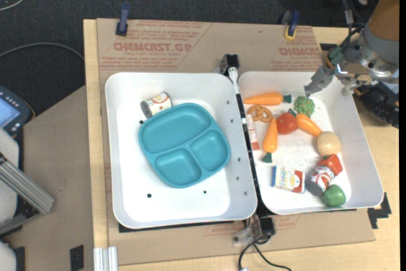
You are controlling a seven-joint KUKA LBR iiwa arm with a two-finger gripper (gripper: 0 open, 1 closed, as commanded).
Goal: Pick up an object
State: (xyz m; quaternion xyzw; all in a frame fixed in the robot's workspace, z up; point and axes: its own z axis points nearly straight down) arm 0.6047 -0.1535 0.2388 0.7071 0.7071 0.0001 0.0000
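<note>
Hovering over the right bin [365, 136], the jaws [315, 84] grip nothing; how far apart they stand cannot be told. Just below them lies a toy broccoli [304, 105], likely light, stiff plastic, best pinched across its bumpy crown.

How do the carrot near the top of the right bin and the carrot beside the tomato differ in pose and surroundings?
The top carrot lies almost level across the right bin; the lower carrot lies steeply, close to upright in the view. The top carrot lies above the pretzel, while the lower carrot lies against the tomato. The lower carrot's dark green end points down; the top carrot's green end points right. Both are orange, similar in size.
</note>
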